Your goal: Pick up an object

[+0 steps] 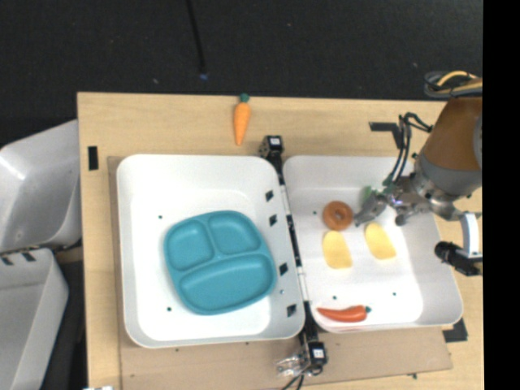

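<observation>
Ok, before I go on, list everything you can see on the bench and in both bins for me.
bench: 1, light wood, under both bins
left bin: 1, white, left half of the bench
right bin: 1, white, right half of the bench
divided plate: 1, teal, middle of the left bin
carrot: 1, orange with green top, on the bench behind the left bin
donut: 1, brown, right bin, near its middle
yellow pieces: 2, pale yellow, side by side in front of the donut
chili pepper: 1, red with green stem, front edge of the right bin
arm: 1, grey and orange, reaching in over the right bin
gripper: 1, dark, just right of the donut
</observation>
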You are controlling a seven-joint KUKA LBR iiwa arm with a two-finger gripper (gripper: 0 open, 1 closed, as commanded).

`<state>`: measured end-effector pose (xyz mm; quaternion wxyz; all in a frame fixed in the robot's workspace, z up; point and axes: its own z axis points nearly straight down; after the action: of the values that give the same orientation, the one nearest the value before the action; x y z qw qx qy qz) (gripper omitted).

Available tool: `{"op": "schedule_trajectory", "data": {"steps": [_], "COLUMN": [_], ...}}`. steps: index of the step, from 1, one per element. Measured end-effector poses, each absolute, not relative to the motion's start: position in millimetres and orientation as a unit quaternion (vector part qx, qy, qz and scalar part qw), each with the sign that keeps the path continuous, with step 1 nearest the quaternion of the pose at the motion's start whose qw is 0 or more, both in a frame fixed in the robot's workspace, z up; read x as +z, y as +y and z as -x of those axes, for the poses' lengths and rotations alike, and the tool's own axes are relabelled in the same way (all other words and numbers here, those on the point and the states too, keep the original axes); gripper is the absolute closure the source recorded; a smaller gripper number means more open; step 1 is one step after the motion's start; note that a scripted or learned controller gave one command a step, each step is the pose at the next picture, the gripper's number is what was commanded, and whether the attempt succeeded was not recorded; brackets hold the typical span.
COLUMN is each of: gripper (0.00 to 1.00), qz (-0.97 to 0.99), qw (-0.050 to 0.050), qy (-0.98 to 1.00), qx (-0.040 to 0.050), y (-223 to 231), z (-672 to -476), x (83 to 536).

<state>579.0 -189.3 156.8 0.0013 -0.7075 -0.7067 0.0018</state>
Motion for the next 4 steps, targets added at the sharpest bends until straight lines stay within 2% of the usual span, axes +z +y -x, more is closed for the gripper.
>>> {"op": "schedule_trajectory", "data": {"steps": [1, 2, 3, 4], "gripper": [0.00, 1.00, 1.00, 1.00], "qz": [0.708, 0.709, 0.707, 0.706], "qw": [0.001, -0.002, -0.003, -0.004], "qy": [-0.706, -0.705, -0.707, -0.708], "qx": [0.0015, -0.0008, -0.0013, -0.0015], "y": [-190.3, -191.6, -191.6, -195.9], "z": [-578.2, -580.2, -577.5, -587.6], "x": [104.0, 118.6, 182.1, 231.7]}}
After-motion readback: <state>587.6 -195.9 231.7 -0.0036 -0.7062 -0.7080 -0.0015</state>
